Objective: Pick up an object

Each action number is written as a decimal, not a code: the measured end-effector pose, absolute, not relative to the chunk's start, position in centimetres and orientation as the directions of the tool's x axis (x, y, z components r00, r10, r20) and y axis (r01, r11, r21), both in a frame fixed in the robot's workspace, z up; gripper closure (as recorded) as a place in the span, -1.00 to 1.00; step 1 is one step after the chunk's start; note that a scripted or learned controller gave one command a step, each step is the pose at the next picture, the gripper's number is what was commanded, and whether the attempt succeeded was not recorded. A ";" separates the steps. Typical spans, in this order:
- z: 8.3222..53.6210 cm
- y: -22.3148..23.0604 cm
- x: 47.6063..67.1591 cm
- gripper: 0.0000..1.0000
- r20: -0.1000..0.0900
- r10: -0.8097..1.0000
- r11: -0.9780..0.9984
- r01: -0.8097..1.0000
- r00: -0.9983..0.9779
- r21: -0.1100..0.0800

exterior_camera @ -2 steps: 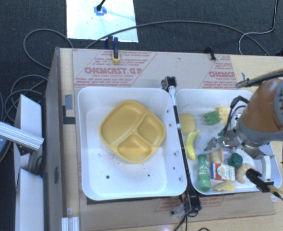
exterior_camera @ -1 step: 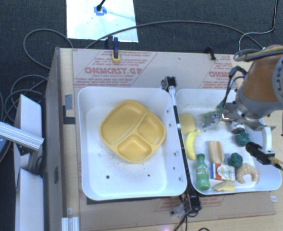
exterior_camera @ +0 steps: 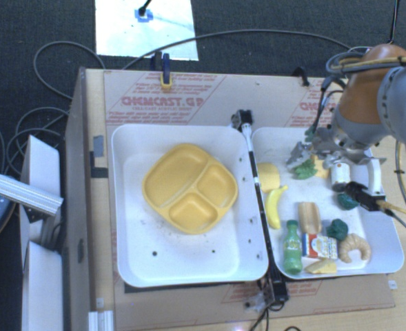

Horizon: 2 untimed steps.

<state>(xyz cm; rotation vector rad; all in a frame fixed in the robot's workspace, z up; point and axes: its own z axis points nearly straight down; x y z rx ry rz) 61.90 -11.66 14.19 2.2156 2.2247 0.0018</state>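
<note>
In the right bin lie several toy foods: a green broccoli piece, a yellow block, a banana, a bread roll, a green bottle, a small carton, a croissant, a cheese wedge and two dark green pieces. My gripper hangs low over the bin's back part, right above the broccoli piece and close to or touching it. I see nothing lifted.
The left bin holds a yellow divided plate. A black divider bar runs between the bins. The arm's grey and orange body and its cables cover the right bin's back right corner. A white cylinder sits by the wrist.
</note>
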 end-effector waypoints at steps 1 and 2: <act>17.8 -13.5 58.7 -1.00 -0.001 1.000 0.002 1.000 -0.002 0.003; 13.7 -9.1 62.8 -1.00 0.000 1.000 0.004 1.000 -0.004 0.002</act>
